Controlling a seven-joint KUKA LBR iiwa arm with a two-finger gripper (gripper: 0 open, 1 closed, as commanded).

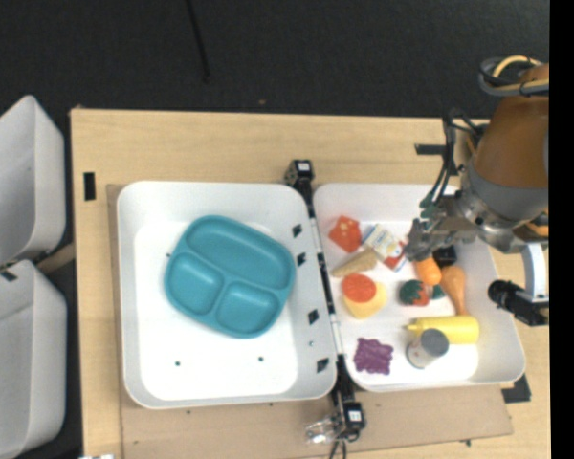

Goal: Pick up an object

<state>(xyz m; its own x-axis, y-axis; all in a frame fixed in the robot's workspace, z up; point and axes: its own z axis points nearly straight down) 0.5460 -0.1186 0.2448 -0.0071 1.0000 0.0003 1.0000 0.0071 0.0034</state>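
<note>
The right bin (497, 369) holds several small items: a red wedge (344, 233), a tan block (357, 262), a white and red packet (388, 245), a yellow and orange round piece (362, 295), a tomato-like toy (416, 293), an orange carrot (454, 287), a yellow bottle with a grey cap (442, 335) and a purple grape bunch (372, 355). My gripper (427, 247) hangs over the bin's upper right part, just above a small orange piece (427, 272) and beside the packet. Nothing shows between its fingers.
The left bin (139, 352) holds a blue three-compartment plate (230, 275). Black clips sit along the seam between the bins. The grey arm with its orange band (512, 151) comes in from the right. Wooden bench surrounds both bins.
</note>
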